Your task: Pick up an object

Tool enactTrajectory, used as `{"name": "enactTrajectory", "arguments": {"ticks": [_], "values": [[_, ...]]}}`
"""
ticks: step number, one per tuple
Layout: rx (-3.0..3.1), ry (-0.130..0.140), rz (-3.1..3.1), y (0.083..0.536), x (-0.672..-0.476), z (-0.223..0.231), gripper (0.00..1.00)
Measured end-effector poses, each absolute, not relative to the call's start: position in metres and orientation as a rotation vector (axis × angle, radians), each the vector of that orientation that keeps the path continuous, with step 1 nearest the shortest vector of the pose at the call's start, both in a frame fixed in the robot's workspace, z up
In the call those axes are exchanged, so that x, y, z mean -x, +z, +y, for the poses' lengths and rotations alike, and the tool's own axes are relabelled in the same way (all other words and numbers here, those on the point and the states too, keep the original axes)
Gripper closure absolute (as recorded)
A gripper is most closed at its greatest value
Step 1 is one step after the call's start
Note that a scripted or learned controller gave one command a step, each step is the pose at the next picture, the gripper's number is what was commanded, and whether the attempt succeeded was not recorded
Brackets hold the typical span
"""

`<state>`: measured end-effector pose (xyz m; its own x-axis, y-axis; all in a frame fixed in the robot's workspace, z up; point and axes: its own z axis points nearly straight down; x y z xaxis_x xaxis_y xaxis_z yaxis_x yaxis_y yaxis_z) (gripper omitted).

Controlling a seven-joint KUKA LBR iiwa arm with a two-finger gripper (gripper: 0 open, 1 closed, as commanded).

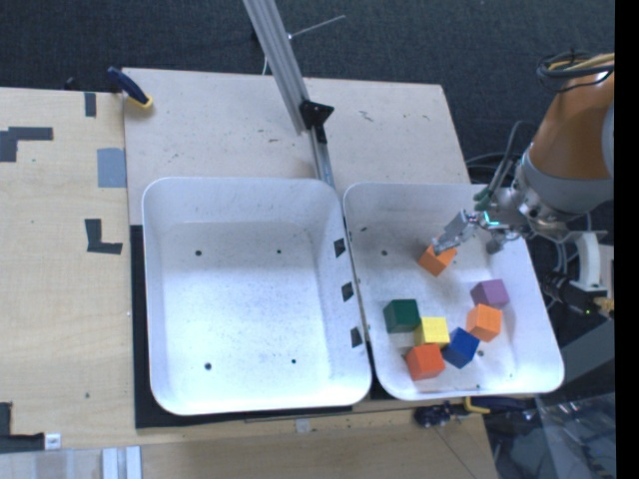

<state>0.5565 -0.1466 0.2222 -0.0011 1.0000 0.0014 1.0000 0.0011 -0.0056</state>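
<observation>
My gripper [442,247] reaches into the right bin [529,367] from the right, its fingers [451,234] pointing down and to the left. A small orange block [434,260] sits tilted at the fingertips, pinched between them in the upper middle of the bin. Several other cubes lie grouped in the bin's near part: green [401,314], yellow [433,329], blue [461,347], red-orange [424,361], orange [484,321] and purple [489,292].
The left bin [160,267] stands beside the right one, their rims meeting at a divider [344,267]. A slanted metal rail [285,58] runs from the top down to the bins' junction. Cables hang at the right by the arm [574,148].
</observation>
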Motion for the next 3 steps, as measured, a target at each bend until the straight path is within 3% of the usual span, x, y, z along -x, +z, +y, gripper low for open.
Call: {"name": "enactTrajectory", "arguments": {"ticks": [1, 3], "values": [[2.218, 0.002, -2.223, 0.224, -0.557, -0.147, 0.00], [2.216, 0.007, -2.220, 0.133, -0.563, -0.148, 0.00]]}}
